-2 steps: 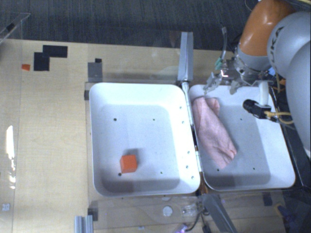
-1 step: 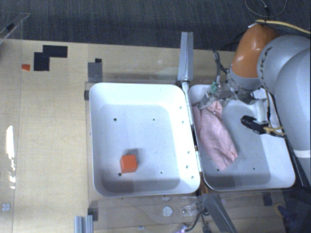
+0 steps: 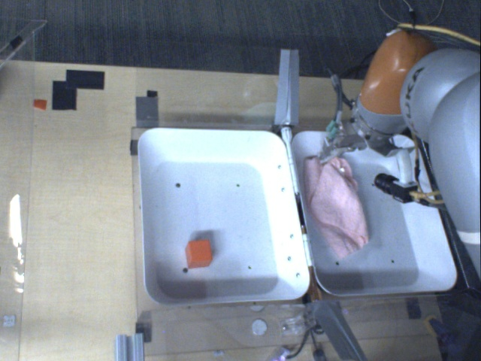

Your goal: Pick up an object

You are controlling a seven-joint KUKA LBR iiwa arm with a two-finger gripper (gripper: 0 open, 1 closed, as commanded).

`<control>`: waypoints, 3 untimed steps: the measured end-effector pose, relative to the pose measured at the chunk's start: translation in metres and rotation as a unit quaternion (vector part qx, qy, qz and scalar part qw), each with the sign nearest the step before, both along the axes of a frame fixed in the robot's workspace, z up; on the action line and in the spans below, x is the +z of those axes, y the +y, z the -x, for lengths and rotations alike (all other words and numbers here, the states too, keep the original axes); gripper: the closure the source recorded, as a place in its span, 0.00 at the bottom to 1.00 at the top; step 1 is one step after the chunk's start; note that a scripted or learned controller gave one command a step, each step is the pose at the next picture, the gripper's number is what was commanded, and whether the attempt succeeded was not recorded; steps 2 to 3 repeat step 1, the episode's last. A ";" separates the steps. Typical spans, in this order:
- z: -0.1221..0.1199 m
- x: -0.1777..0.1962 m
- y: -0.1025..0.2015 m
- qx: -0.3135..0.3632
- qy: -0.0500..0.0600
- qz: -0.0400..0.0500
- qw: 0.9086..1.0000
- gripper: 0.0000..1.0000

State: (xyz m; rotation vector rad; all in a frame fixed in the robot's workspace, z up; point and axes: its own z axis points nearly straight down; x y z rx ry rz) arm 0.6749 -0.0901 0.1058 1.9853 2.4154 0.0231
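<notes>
A: The grey arm point(image 3: 443, 104) is reaching in over the right bin point(image 3: 421, 269), orange band showing above the wrist.

B: And the left bin point(image 3: 158, 224)?

A: It's holding a small orange block point(image 3: 199, 253) near its front-left corner.

B: The pink cloth point(image 3: 336, 207)?

A: It's lying crumpled along the right bin's left side. The gripper point(image 3: 336, 147) is sitting at its top edge; grip can't be told.

**Pink cloth and orange block**

A pink cloth point(image 3: 335, 207) lies crumpled and elongated along the left side of the right bin point(image 3: 421, 269), its upper end at the gripper point(image 3: 336, 145). A small orange block point(image 3: 199, 253) sits flat in the left bin point(image 3: 225, 156), toward its lower-left corner, well apart from the cloth
</notes>
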 end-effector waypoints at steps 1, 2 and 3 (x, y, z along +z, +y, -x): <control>0.004 0.082 0.012 0.121 0.004 0.004 0.993 1.00; 0.004 0.082 0.012 0.121 0.004 0.004 0.993 1.00; 0.004 0.082 0.012 0.121 0.004 0.004 0.993 1.00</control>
